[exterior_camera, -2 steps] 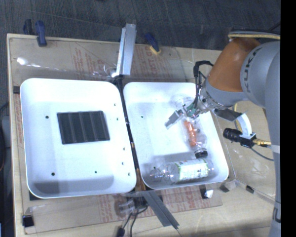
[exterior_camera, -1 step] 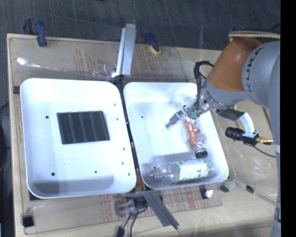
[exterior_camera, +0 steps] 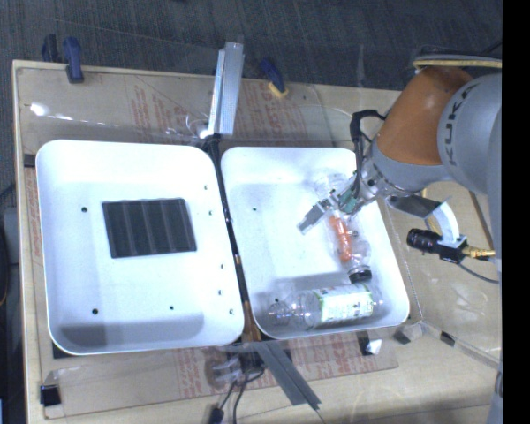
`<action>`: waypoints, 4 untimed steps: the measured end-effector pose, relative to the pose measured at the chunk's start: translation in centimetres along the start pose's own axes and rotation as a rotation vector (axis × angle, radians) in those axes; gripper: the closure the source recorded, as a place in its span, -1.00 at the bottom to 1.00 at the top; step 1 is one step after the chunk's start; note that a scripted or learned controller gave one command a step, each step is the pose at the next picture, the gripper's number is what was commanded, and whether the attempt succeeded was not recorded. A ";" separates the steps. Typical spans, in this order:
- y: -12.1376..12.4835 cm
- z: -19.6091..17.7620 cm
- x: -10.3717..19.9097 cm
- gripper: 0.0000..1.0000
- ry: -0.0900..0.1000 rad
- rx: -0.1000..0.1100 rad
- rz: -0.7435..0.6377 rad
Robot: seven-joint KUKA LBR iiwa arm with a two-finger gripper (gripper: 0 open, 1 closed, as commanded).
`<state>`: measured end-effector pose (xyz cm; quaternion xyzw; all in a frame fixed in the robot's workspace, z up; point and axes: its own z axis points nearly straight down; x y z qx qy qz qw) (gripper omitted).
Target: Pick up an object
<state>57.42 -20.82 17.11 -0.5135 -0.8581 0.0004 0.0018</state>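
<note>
Reaching: the grey arm (exterior_camera: pixel 442 131) comes in from the right, and its gripper (exterior_camera: pixel 322 212) sits low over the right bin (exterior_camera: pixel 265 184), in that bin's upper middle.
Gripper state: cannot tell; it is small and blurred against the white floor, and no object can be made out in its hold.
Nearest object: a small bottle with an orange label (exterior_camera: pixel 343 238) lies just below and to the right of the gripper, close by; whether they touch is unclear.
Other object: a larger clear bottle (exterior_camera: pixel 327 307) lies on its side well below the gripper, along the bin's near wall.
Left bin: the left bin (exterior_camera: pixel 71 193) holds a dark ribbed pad (exterior_camera: pixel 148 227), well to the gripper's left.
Done: the arm has arrived among the objects, by the look of it.
Left: a secure grasp and a lift; both bottles appear to rest on the bin floor, so the pick is judged not yet done.
</note>
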 end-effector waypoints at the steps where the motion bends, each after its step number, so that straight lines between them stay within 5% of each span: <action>1: 0.2 0.5 -0.2 -1.00 -0.001 0.000 0.000; 3: 0.2 -0.6 -0.2 -1.00 -0.004 -0.003 -0.024; 4: -3.0 -0.2 1.4 -1.00 0.001 0.001 0.125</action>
